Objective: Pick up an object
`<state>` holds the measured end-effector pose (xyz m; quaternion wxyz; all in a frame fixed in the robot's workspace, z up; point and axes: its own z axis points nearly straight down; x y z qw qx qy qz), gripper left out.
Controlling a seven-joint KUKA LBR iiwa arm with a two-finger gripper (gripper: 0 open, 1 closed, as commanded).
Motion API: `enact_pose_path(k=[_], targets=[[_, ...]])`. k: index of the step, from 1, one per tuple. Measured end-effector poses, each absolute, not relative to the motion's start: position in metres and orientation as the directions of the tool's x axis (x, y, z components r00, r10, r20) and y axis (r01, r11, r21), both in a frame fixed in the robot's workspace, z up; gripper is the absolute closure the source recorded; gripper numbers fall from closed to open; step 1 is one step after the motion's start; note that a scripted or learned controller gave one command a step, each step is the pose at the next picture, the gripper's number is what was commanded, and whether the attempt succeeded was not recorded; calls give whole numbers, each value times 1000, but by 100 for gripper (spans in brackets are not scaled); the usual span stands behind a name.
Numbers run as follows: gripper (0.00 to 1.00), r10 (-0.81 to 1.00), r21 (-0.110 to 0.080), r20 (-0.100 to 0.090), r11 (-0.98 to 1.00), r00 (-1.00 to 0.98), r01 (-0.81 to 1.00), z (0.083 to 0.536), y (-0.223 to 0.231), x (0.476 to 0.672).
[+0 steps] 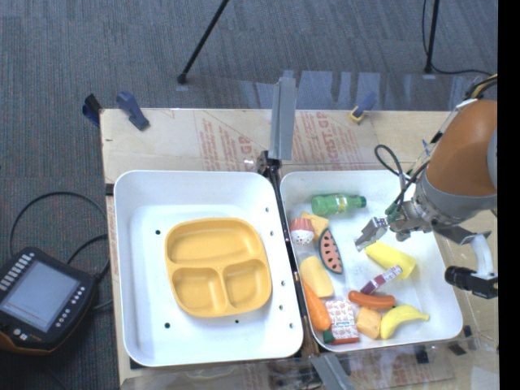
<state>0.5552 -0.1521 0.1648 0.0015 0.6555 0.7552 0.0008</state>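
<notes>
The two-finger gripper (375,231) hovers with fingers spread and empty over the right white bin (449,299), the yellow plastic block (391,259) just at its four o'clock and the green plastic bottle (338,204) toward ten o'clock.

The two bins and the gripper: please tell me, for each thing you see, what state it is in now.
Gripper: open, holding nothing, above the right bin.
Right bin: holds toy food.
Green bottle: lying on its side.
Watermelon slice: lying flat.
Banana: lying near the bin's front corner.
Carrot: lying along the left wall.
Yellow tray: flat in the left bin, compartments bare.
</notes>
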Motion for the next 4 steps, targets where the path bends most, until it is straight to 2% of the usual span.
enact_pose_path(k=[1, 2, 3, 4], targets=[[0, 992, -8, 3, 123, -123, 992, 113, -205, 588], [0, 983, -4, 5, 183, -183, 983, 86, -209, 567], [0, 983, -3, 4, 183, -182, 983, 86, -209, 567], [100, 984, -4, 5, 180, -180, 984, 96, -209, 567]])
